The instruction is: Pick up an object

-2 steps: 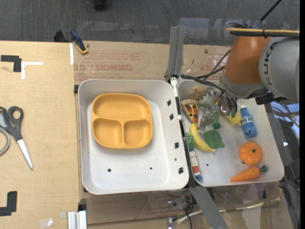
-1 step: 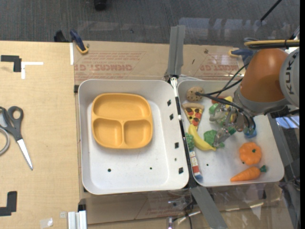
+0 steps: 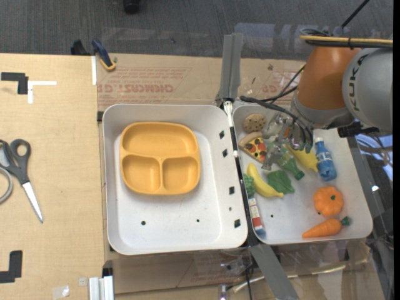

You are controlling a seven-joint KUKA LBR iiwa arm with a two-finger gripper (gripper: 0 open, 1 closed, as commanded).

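Over the right bin point(image 3: 356, 227), the gripper point(image 3: 282, 147) sits low among the toy food, at the pile's upper middle; the clutter around the metal tip hides its state, so I cannot tell whether anything is held. No target is named, so any toy qualifies. Nearest candidates: pizza slice point(image 3: 254, 146) just left of the tip, green leafy piece point(image 3: 281, 181) just below it, a yellow piece point(image 3: 306, 159) just right, banana point(image 3: 265, 183) lower left. My read: all are light hollow plastic, stiff enough not to crush, but smooth and slick. The banana looks best, taken across its narrow middle, since the curve will roll out of a lengthwise pinch. The pizza slice lies flat and thin, so it's hard to get under. The green piece is lumpy with irregular edges, so a hold there is unpredictable. Blue bottle point(image 3: 322, 159) by the right wall: take it across the body. Pumpkin point(image 3: 328, 200) is round, likely to squirt out. Carrot point(image 3: 324, 228) at the front edge tapers, so take the thick end. Cookie point(image 3: 254, 122) sits at the back, and a thin tube-like item point(image 3: 255, 216) lies along the left wall, too close to it for easy access. Left bin point(image 3: 125, 230) holds 1 yellow 3-compartment plate point(image 3: 160, 157), with nothing in its compartments. Scissors point(image 3: 24, 177) lie on the desk point(image 3: 50, 230), well apart.
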